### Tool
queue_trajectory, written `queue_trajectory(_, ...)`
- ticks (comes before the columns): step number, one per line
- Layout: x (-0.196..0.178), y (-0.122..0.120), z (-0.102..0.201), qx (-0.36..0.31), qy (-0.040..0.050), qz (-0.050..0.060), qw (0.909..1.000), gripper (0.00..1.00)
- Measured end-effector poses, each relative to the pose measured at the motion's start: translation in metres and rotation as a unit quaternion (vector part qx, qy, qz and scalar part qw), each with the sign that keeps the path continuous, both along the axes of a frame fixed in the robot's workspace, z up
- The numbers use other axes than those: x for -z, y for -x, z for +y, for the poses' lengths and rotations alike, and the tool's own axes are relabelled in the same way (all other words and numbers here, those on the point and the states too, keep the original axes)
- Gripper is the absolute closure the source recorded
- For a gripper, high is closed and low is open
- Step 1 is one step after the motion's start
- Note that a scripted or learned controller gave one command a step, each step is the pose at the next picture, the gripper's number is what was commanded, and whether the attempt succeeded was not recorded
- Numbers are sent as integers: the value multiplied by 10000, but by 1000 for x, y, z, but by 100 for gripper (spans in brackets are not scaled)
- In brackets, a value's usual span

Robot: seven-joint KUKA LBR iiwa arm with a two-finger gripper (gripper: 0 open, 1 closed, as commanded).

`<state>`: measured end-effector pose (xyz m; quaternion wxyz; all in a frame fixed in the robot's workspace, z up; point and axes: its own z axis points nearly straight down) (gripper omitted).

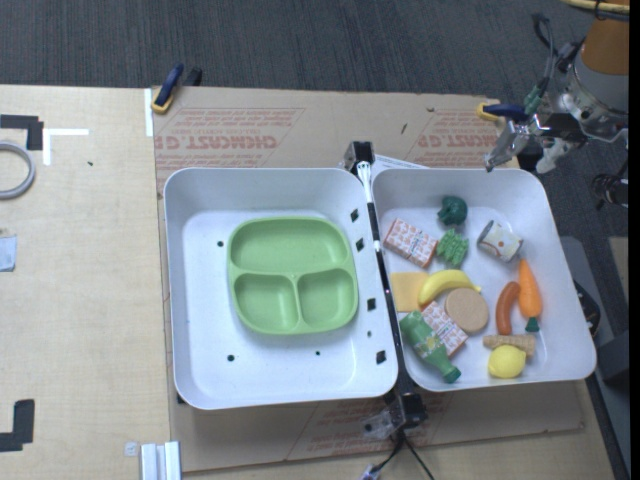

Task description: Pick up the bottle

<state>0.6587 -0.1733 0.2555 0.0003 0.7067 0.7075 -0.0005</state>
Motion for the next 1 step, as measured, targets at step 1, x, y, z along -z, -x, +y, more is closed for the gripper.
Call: queue_trajectory(1,-10,0,0,-16,9,-3,10000,100)
